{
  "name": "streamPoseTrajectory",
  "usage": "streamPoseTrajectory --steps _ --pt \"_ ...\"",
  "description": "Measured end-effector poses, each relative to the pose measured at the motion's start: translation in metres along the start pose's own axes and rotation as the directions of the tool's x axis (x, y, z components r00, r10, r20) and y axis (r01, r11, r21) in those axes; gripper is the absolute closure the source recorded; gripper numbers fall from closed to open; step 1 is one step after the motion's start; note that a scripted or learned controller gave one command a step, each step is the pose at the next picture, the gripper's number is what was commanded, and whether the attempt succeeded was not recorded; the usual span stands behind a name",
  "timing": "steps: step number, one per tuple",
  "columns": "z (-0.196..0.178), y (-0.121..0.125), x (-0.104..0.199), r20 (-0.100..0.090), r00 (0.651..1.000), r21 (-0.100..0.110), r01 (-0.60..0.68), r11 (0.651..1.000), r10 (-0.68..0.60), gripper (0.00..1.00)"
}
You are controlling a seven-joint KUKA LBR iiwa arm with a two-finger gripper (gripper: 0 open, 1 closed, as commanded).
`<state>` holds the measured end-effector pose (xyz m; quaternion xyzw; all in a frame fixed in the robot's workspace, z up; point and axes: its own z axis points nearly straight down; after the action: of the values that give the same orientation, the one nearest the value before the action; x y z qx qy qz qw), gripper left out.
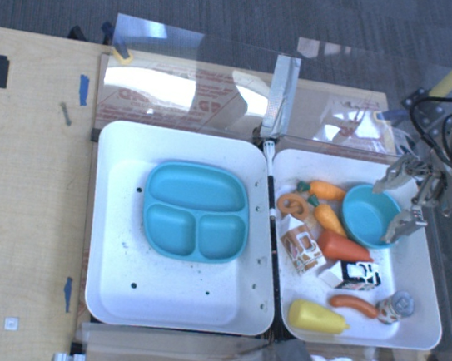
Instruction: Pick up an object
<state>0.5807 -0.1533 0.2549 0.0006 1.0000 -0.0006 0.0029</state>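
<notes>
Here, the left bin [113,201] is holding a blue divided plate [196,211]. The right bin [425,285] is holding a blue bowl [368,214], carrots [327,191], a yellow lemon-like toy [317,317] and a sausage [352,304]. Fingers [409,221] are standing spread around the smooth round bowl's right rim.

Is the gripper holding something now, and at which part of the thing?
Nothing is held. The gripper hangs open above the right rim of the round blue plastic bowl in the right white bin, with nothing between its fingers.
</notes>
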Motion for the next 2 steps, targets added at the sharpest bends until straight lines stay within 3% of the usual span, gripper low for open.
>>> streamPoseTrajectory --steps 1,2 --pt "0.143 0.006 -0.015 0.007 0.984 0.001 0.178 0.984 -0.178 0.0" --pt "0.158 0.051 0.002 0.02 0.969 0.007 0.245 0.969 -0.245 0.0"
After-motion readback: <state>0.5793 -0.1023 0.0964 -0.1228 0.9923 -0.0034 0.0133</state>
